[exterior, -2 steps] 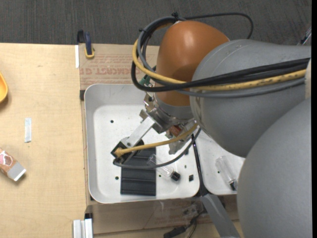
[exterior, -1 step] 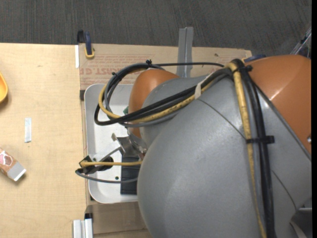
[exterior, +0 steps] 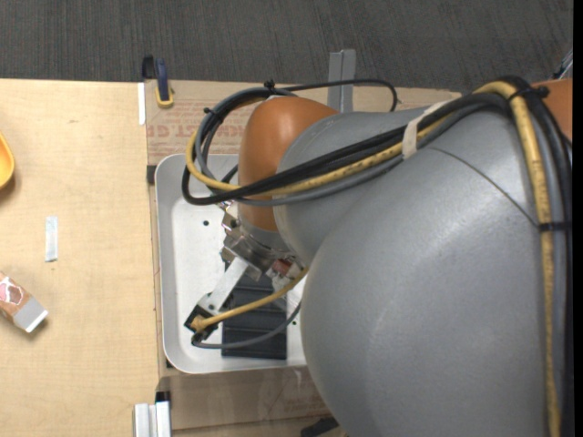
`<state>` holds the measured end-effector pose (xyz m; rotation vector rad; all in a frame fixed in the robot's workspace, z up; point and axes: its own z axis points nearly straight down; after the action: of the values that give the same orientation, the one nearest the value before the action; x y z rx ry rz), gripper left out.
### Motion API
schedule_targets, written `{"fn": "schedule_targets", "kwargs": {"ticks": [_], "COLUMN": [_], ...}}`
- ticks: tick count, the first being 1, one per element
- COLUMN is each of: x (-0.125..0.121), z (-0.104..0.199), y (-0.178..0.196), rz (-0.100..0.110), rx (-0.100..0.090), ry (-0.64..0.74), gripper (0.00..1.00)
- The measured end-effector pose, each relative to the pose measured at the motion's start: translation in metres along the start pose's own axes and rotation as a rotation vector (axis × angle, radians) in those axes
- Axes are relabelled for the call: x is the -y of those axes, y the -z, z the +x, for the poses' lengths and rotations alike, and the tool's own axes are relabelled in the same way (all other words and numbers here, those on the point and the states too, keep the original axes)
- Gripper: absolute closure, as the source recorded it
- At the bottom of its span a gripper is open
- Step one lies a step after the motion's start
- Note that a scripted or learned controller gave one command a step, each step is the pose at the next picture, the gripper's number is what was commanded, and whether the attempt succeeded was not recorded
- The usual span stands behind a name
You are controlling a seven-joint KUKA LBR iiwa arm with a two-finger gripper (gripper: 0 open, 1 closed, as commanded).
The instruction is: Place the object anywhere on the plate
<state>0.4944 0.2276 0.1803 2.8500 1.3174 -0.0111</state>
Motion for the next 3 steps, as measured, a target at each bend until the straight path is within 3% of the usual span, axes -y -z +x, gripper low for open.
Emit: {"fn": "schedule_targets", "kwargs": {"ticks": [1, 2, 3], "x": [-0.042, 0.002, 0.000], "z": [0.035, -0.002, -0.004], "y": [-0.069, -0.081, -0.073], "rz": [0.000, 0.000, 0.000], "rx": [-0.001, -0.003, 0.001], "ry": [-0.145, -0.511, -0.517], "gripper": [0.00, 0.00, 1.00]}}
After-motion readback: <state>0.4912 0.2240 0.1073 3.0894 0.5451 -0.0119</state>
